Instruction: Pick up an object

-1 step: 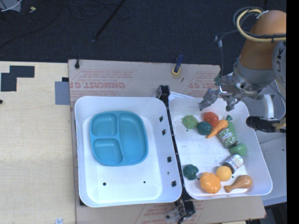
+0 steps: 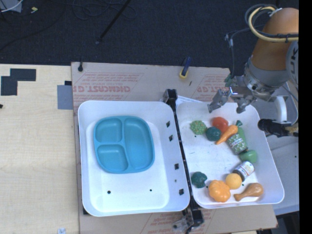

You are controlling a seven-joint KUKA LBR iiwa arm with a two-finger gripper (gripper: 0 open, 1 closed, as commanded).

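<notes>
Toy tomato (image 2: 220, 123) lies in the right bin (image 2: 273, 179), touching the carrot (image 2: 227, 134); the tool (image 2: 228, 104) hovers just above it, fingers spread apart, holding nothing.

Even overhead lighting, bright on the white bins (image 2: 87, 130); soft short shadows beneath objects; far background dark; image slightly soft, mild glare on bin rims
</notes>
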